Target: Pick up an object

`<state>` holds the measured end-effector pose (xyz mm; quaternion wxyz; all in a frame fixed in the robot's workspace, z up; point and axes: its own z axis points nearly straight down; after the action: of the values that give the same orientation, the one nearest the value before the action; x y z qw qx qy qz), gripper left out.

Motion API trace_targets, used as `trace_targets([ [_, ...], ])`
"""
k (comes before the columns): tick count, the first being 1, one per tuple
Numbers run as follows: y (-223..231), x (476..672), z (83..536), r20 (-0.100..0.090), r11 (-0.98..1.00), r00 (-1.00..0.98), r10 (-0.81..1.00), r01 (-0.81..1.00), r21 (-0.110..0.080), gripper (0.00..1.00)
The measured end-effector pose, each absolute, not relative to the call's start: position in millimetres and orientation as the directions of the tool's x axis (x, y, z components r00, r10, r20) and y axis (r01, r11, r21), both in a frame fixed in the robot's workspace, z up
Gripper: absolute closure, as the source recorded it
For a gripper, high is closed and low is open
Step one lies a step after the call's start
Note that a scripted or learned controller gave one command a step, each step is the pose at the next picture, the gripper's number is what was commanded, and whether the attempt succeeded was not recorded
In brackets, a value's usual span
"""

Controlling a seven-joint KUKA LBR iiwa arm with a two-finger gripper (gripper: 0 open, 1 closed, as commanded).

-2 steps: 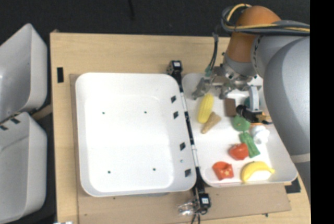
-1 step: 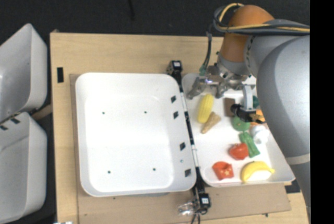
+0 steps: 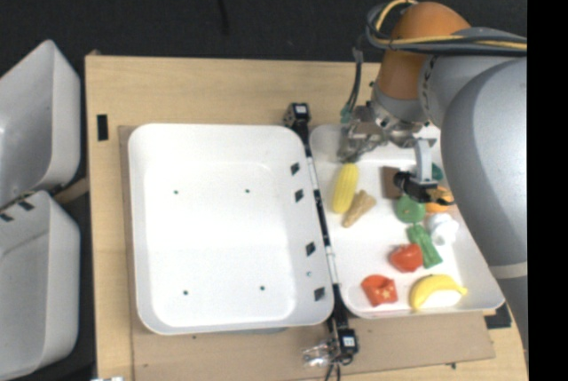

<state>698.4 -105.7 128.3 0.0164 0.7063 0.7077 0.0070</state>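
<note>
Tool [image 3: 359,142] at right bin [image 3: 479,286] upper edge, above corn [image 3: 345,186]; grip state indeterminate. Tan piece [image 3: 359,209] touches corn; tomatoes [image 3: 406,257], banana [image 3: 435,289] lower right.

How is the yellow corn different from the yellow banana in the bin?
The corn lies near the bin's top end, just below the gripper; the banana lies at the bottom end, far from it. The corn is straight and stands lengthwise; the banana is curved and lies sideways. Both are yellow and rest in the right bin.
</note>
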Motion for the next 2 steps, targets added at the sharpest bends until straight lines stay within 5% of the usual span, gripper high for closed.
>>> trace_targets([
  [2,-124.7,696.3,116.0,-0.003,0.001,-0.001,1.000,1.000,0.018,1.00],
])
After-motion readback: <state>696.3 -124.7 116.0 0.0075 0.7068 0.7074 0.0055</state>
